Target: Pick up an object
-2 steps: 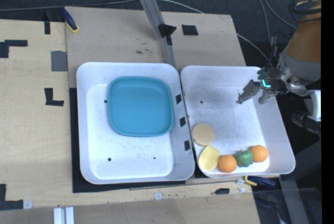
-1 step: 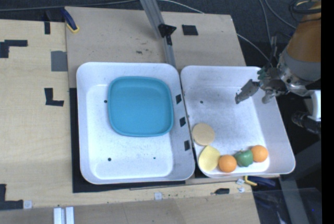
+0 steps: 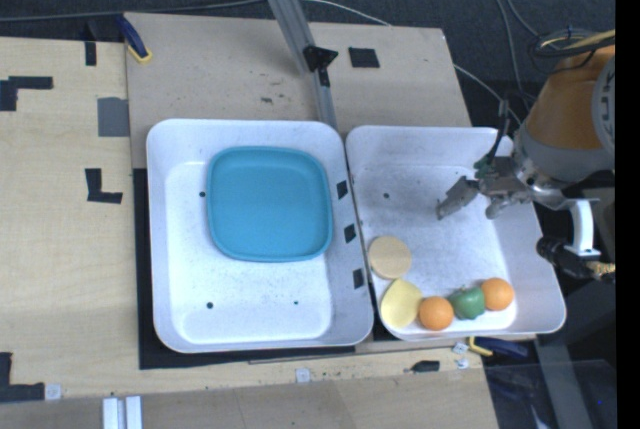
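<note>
In the right bin (image 3: 420,157), several small items lie along the near edge: a beige round disc (image 3: 389,257), a yellow piece (image 3: 400,303), an orange ball (image 3: 435,313), a green item (image 3: 467,302) and a second orange ball (image 3: 497,294). My gripper (image 3: 474,203) hangs over the bin's right half, above and behind these items. It is open, with nothing between its fingers. The left finger (image 3: 452,200) points down-left toward the bin floor.
The left bin (image 3: 170,217) holds a blue square plate (image 3: 268,202). A grey metal pole (image 3: 290,7) slants down from the top to the gap between the bins. Cables run over the dark floor at the upper right.
</note>
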`<act>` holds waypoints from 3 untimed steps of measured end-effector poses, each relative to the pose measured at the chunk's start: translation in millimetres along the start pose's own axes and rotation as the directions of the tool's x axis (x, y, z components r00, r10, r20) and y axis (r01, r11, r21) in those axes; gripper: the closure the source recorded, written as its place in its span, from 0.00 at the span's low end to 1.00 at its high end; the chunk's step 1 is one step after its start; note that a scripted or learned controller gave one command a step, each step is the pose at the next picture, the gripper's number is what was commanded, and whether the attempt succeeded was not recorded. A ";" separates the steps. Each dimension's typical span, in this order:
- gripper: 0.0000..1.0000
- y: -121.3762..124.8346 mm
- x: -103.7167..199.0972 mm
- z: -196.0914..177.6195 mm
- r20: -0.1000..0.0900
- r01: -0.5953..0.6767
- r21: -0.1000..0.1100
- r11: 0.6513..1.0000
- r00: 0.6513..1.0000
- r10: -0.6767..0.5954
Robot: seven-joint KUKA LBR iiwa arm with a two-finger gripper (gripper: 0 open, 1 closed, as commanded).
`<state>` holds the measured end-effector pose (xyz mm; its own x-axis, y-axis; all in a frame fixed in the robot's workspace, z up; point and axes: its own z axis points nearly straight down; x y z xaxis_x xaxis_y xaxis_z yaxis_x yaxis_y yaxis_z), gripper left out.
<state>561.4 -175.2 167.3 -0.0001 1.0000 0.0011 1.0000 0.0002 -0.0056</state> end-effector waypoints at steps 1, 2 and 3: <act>0.00 -7.0 1.2 61.8 0.000 0.000 0.001 1.000 1.000 0.000; 0.00 -6.5 1.3 77.9 0.002 0.001 -0.006 1.000 1.000 -0.001; 1.00 -5.9 0.3 66.4 0.003 0.000 -0.009 1.000 1.000 0.000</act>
<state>555.1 -174.8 100.9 -0.0003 1.0000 -0.0024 1.0000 0.0003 0.0032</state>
